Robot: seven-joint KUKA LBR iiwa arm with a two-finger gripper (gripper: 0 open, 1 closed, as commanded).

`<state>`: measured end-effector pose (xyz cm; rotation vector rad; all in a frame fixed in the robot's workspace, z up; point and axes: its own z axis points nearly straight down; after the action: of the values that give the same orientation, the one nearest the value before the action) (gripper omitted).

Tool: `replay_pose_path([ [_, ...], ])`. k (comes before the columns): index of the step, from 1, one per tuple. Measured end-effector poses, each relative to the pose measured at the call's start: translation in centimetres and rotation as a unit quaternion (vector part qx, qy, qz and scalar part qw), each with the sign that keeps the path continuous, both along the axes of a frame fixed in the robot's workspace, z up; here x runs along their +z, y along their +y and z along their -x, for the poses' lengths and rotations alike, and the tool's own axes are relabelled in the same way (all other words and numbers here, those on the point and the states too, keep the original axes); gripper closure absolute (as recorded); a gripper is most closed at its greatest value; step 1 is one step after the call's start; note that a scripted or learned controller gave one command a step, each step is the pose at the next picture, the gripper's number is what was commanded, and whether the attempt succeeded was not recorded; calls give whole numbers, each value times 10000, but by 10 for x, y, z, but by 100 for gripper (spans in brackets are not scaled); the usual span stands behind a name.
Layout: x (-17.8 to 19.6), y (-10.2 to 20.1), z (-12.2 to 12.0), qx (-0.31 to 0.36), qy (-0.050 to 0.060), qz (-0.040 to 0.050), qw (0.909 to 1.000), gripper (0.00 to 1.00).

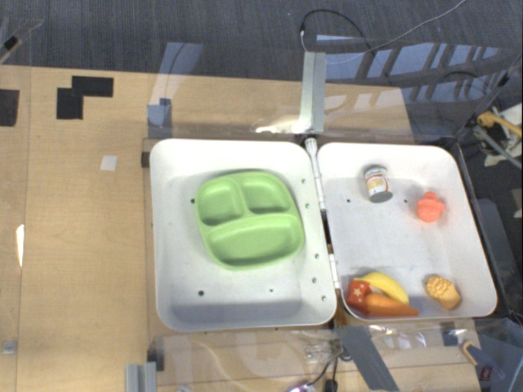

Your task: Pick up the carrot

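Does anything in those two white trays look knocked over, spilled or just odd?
Nothing looks spilled or broken. The small can lies tipped rather than upright in the right bin. The carrot, banana and a red piece are bunched together in that bin's near corner. The green divided plate sits slightly askew in the left bin.

You get bright, even overhead light; the white bins (245, 309) glare slightly, soft shadows sit inside their walls, and reflections streak the glass beyond them.

Dark cables (490, 141) and 1 yellowish fitting (500, 122), possibly the robot's.
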<state>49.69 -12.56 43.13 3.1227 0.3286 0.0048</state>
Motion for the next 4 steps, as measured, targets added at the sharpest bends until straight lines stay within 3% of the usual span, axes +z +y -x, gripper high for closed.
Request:
replay_pose_path([
  [1,9,1,-2,71,7,9,10000,100],
  [2,5,159,8,336,-12,-8,9994,100],
  [3,16,160,7,348,-30,-5,9994,100],
  [4,-93,119,-100,2338,27,2,9723,100],
])
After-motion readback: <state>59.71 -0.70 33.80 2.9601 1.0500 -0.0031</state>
